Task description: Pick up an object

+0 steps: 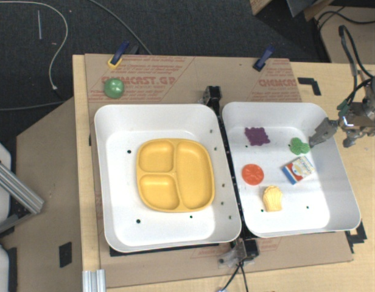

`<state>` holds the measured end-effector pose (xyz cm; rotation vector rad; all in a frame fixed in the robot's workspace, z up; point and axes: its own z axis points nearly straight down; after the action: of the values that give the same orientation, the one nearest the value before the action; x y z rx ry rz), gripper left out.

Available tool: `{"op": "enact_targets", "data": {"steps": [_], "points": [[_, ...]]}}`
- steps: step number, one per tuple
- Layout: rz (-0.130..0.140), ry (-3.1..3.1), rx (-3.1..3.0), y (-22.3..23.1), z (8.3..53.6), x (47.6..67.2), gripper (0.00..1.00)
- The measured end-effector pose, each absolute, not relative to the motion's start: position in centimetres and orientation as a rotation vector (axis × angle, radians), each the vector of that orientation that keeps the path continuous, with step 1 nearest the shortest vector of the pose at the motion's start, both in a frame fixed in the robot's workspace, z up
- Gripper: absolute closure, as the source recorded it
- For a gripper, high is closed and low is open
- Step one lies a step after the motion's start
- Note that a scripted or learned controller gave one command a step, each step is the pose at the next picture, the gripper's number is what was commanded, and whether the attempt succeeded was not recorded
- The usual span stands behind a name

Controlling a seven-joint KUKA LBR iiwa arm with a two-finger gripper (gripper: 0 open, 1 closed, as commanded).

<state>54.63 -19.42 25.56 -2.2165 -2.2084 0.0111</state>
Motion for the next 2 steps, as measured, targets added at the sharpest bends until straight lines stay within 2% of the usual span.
{"op": "enact_targets", "data": {"steps": [1,2], "points": [[0.000,-2.221,-2.220,-19.3,26.3,54.9,0.00],[0.003,-2.218,-2.216,-18.4,21.2,54.2,0.00]]}}
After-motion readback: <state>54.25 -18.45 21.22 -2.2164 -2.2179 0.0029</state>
